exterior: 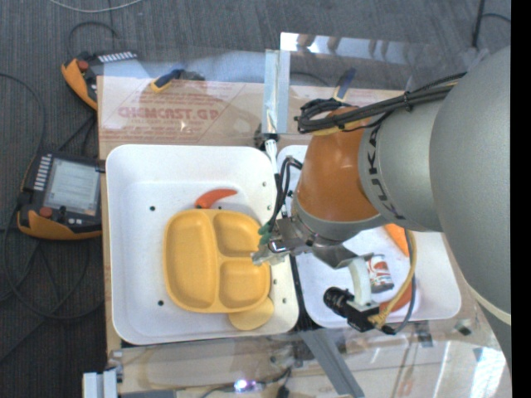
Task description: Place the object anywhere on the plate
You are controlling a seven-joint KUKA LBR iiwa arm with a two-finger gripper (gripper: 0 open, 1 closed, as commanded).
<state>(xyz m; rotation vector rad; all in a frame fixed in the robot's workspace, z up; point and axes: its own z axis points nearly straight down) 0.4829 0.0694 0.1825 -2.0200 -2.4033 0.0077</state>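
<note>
Robotics lab: grey carpet floor [207, 23], loose cables [99, 7], teach pendant [62, 193], industrial arm [415, 164] over desk bins [124, 247].

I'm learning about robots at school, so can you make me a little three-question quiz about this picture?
1. True or false: the yellow plate sits in the left bin.
2. How many sections does the yellow plate have? A) one B) three C) six
3. Fill in: the orange curved piece lies on the bin floor just ____ the plate's far edge.

Key:
1. True.
2. B, three: one long section and two smaller ones.
3. Beyond. It is outside the plate, touching none of its sections. The tool is at the plate's right rim.
</note>
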